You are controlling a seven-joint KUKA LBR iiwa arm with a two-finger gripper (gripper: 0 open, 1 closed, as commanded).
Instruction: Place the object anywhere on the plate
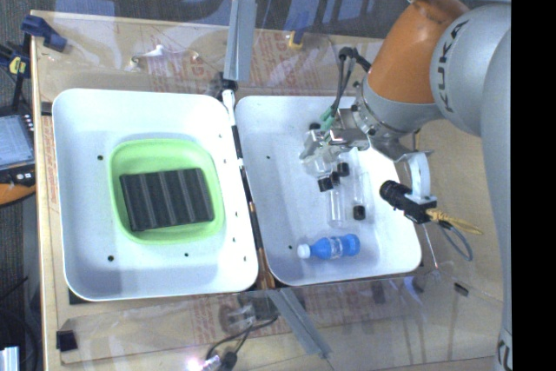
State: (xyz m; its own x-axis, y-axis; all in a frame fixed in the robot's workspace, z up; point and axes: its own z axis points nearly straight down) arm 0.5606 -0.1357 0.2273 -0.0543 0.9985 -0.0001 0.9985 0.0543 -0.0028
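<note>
Nearest you, the bottle [331, 248] lies on its side in the right bin [276, 187], close to that bin's near edge. It is clear with a blue label and a white cap pointing left. You can see it is well apart from the plate [165, 155], which is green and sits in the middle of the left bin [78, 213] with a dark ribbed insert [165, 197] on it. Farther in, the end effector [340, 191] hangs over the middle of the right bin, its clear fingers pointing toward the bottle and standing apart with nothing between them. Beyond it, the arm [434, 56] comes in over the table's [130, 48] far right corner.
</note>
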